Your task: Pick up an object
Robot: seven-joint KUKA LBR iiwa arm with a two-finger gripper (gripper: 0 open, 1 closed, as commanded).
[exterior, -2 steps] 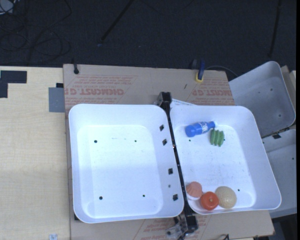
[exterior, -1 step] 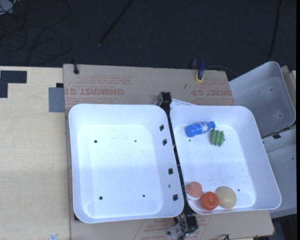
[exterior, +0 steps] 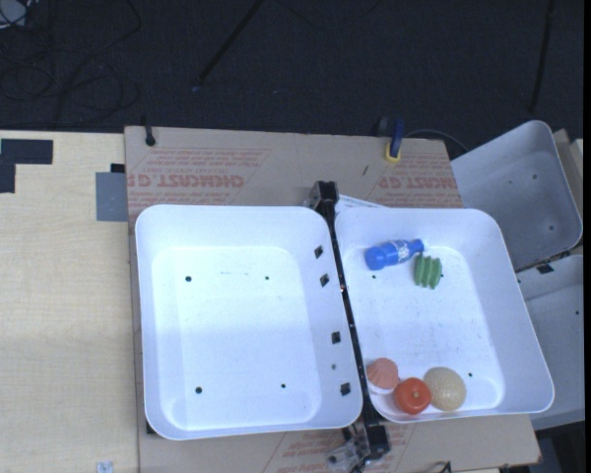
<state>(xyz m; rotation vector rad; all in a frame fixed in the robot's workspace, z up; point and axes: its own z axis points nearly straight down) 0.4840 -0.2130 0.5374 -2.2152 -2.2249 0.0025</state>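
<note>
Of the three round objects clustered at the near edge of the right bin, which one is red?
The middle one, the red ball. It sits between a pale pink ball on its left and a cream ball on its right.

I see two white bins side by side on a cardboard sheet (exterior: 276, 170) laid over the counter (exterior: 49, 294). In the right bin (exterior: 517, 308), a blue bottle (exterior: 392, 253) lies on its side near the far wall, with a green ridged object (exterior: 428, 271) just beside it. At the near edge I make out a pinkish disc (exterior: 381, 372), a red-orange ball (exterior: 412, 395) and a pale yellowish ball (exterior: 445, 388), clustered close together. The left bin (exterior: 158, 264) has small dark holes in its floor.
</note>
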